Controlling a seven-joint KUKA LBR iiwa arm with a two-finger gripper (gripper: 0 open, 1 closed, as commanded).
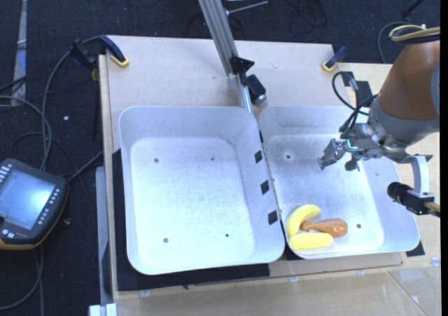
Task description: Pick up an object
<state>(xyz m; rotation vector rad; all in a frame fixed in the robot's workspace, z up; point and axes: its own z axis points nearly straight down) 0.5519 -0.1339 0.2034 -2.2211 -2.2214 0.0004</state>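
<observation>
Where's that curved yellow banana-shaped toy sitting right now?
The curved yellow banana-shaped toy lies in the right-hand shallow white bin, at its near-left corner, touching a brown drumstick-shaped toy. The two-finger gripper is above it, farther back.

The claw point(337, 155) hangs over the right bin point(392, 237), well apart from the banana point(302, 218) near that bin's front wall.

Two shallow white plastic bins, a left bin point(189, 188) and a right bin point(350, 188), sit side by side on one pale wooden bench point(182, 73). The right bin holds three small objects (clustered at its near edge): two curved yellow banana-shaped toys point(302, 216) point(311, 241) and one brown drumstick-shaped toy point(329, 227).
</observation>
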